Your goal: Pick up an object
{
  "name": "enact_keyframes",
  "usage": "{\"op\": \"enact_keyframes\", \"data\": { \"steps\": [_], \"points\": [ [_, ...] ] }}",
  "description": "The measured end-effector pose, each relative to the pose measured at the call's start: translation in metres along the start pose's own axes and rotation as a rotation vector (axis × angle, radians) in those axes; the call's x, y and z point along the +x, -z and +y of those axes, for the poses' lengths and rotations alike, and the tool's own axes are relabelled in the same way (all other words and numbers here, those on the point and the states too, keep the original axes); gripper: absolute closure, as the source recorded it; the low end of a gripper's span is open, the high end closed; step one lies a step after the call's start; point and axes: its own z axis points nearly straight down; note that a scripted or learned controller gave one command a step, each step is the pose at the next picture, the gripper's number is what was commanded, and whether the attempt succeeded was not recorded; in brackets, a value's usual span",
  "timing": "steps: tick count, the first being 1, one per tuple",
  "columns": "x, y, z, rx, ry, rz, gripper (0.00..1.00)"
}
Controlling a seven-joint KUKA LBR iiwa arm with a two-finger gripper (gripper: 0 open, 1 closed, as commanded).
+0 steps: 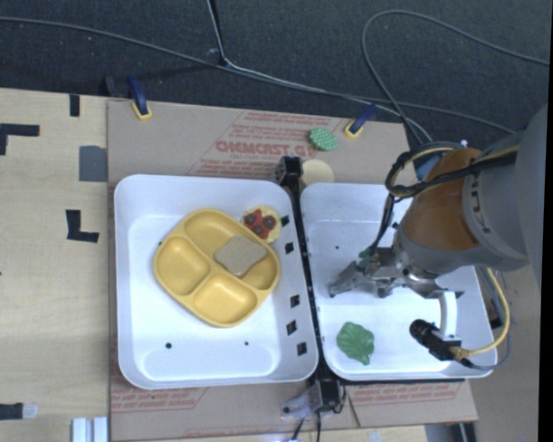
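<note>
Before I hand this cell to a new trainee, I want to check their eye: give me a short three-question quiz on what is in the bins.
1. True or false: the yellow tray lies in the right bin.
2. Which thing lies in the same bin as the gripper? A) the green item B) the tan square C) the red pieces
3. Fill in: the tan square rests on the ____.

Key
1. False; it lies in the left bin.
2. A
3. yellow tray
</note>
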Motion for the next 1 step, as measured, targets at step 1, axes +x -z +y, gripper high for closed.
{"op": "enact_keyframes", "data": {
  "steps": [1],
  "points": [
    [0.0008, 0.0135, 0.0013, -0.004, 0.002, 0.0, 1.0]
  ]
}}
